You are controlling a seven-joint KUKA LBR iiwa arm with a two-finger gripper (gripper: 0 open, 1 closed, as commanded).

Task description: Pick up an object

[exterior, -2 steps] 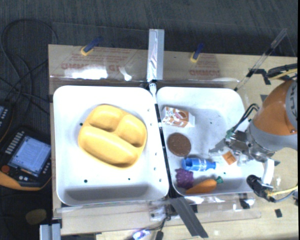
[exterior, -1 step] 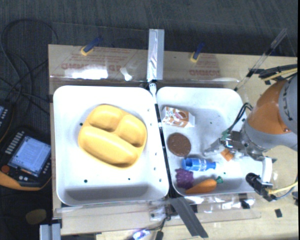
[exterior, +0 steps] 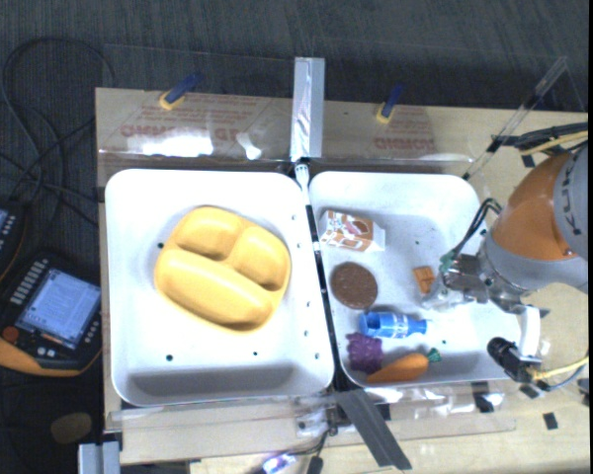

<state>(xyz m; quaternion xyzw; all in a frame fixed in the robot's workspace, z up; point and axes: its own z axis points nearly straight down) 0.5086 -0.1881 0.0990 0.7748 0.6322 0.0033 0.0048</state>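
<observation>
The right bin (exterior: 445, 191) holds several small items: an orange and white carton (exterior: 351, 232), a brown disc (exterior: 355, 284), a small orange block (exterior: 424, 279), a blue bottle (exterior: 393, 324) lying on its side, a purple grape bunch (exterior: 362, 349) and a carrot (exterior: 403, 367). My gripper (exterior: 453, 276) hangs low at the right side of this bin, just right of the small orange block. The arm's orange band (exterior: 534, 227) sits above it. Nothing visibly rests in the gripper.
The left bin (exterior: 138, 354) carries a large yellow bread-shaped object (exterior: 222, 267). A divider wall (exterior: 316, 275) separates the two bins. Cables and handheld pendants (exterior: 49, 314) lie on the floor at the left. A clear sheet with clips runs along the back edge.
</observation>
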